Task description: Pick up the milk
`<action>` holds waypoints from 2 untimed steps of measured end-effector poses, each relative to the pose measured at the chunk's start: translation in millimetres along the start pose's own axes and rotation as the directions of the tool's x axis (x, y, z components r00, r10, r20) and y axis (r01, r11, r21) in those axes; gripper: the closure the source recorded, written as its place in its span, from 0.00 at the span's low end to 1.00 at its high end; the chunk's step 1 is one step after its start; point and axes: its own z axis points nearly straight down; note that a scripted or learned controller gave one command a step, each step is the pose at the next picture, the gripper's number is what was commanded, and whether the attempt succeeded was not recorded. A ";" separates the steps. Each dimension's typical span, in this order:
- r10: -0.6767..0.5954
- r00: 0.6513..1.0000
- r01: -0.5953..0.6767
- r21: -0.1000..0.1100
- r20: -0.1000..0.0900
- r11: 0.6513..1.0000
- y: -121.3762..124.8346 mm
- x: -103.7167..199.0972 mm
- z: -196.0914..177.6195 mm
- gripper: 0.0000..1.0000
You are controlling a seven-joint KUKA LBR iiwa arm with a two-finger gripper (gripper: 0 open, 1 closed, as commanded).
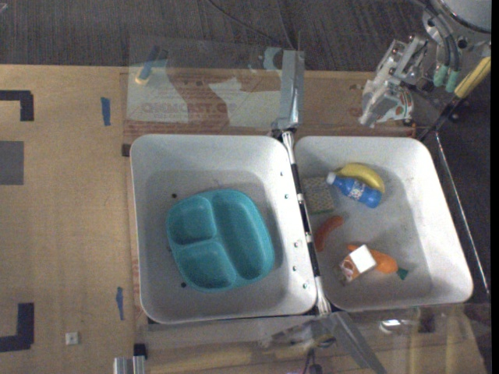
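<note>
The milk (357,262) is a small white carton with an orange-red face. It lies in the right bin (437,209) near the front, touching an orange carrot (383,264) on its right. My gripper (376,107) hangs above the bench just past the right bin's far rim, well away from the milk. Its pale fingers (366,112) stand open with nothing between them.
A blue bottle (355,188) and a banana (365,174) lie at the back of the right bin. A speckled pad (317,195) and a red pepper (328,231) lie by its left wall. The left bin (148,209) holds a teal divided plate (220,240).
</note>
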 end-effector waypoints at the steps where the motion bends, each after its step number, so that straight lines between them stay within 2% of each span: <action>1: 0.122 0.992 -0.122 0.010 -0.019 0.993 20.2 2.6 23.3 1.00; 2: -0.184 0.983 0.184 0.003 -0.020 0.983 -13.6 107.2 115.2 1.00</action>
